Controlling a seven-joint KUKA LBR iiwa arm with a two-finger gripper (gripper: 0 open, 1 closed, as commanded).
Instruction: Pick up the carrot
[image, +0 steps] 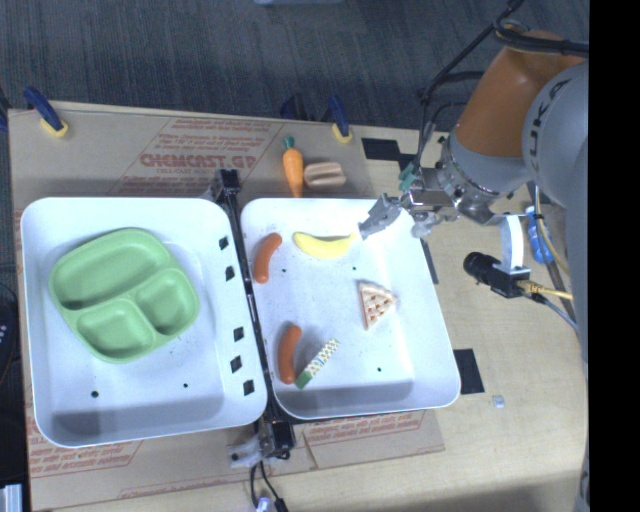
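Here the carrot (292, 168) lies outside both bins, on the brown cardboard sheet (190, 150) just beyond the far rim of the right bin (425, 330). Its long axis runs nearly straight toward and away from the camera; the green leafy top points to the far edge of the bench and the orange tip points toward the bin. Just beside it, to the right, sits a small round sandwich-like toy (324, 176), close to the carrot though whether they touch cannot be told.

The gripper (380, 217) hangs over the far right corner of the right bin, well apart from the carrot, near the right end of the toy banana (322, 244). How its fingers stand cannot be told at this angle; nothing is seen between them. The grey arm (520, 110) with its orange band reaches in from the right.

Inside the right bin lie two orange-brown sausages, one (266, 257) near the left wall and another (288, 352) toward the front, a pizza slice (375, 303) and a small green-and-white patterned stick (318, 362). The left bin (40, 300) holds a green divided tray (125, 293).
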